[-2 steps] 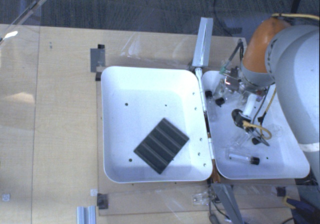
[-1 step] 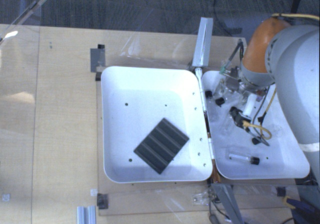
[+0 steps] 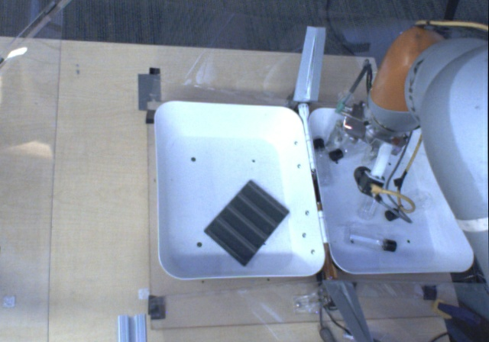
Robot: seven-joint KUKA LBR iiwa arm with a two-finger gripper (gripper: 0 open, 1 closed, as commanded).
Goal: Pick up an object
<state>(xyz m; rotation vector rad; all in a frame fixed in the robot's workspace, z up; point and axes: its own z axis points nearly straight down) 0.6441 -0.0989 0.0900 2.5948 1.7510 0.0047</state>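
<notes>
Arm (image 3: 451,104) is running off the right edge and covering much of the right bin (image 3: 428,260). Gripper (image 3: 348,134) — too small and blurred, fingers not readable. Clear bits (image 3: 372,241) in that bin aren't identifiable — prob. small tubes.

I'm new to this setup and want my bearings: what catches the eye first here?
A dark ribbed rectangular pad lies tilted in the left white bin, towards its near side. The grey arm with its orange band reaches in from the right over the right bin, where small clear tubes with black caps are scattered.
</notes>
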